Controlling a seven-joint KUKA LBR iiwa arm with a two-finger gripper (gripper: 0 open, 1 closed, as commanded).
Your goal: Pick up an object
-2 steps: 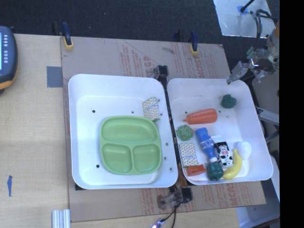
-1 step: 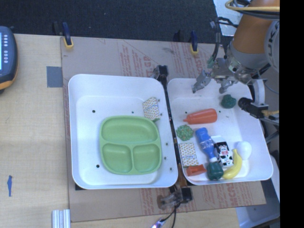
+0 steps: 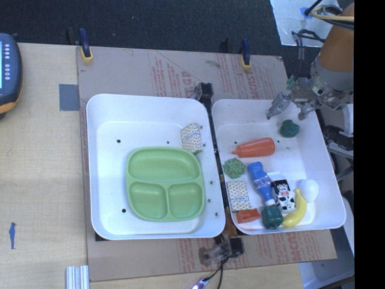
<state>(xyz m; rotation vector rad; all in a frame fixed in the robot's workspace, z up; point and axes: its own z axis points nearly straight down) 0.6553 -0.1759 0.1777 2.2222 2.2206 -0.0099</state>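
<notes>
My gripper (image 3: pixel 290 108) hangs over the far right corner of the right bin (image 3: pixel 240 114), its two fingers spread open with nothing between them. A small dark green lump (image 3: pixel 289 128) lies just in front of the fingertips, apart from them. Further in lie an orange carrot (image 3: pixel 255 147), a fuzzy green ball (image 3: pixel 234 168), a blue bottle (image 3: pixel 260 181), a patterned packet (image 3: pixel 238 194), a black-and-white toy (image 3: pixel 283 191), a white egg (image 3: pixel 308 189), a yellow banana (image 3: pixel 296 212), a dark green piece (image 3: pixel 272 217) and a small orange piece (image 3: pixel 245 215).
The left bin (image 3: pixel 102 161) holds a green divided plate (image 3: pixel 165 183) and a patterned packet (image 3: pixel 192 137) leaning at its right wall. The arm (image 3: pixel 334 59) enters from the upper right. Clamps (image 3: pixel 205 91) sit between the bins at the back.
</notes>
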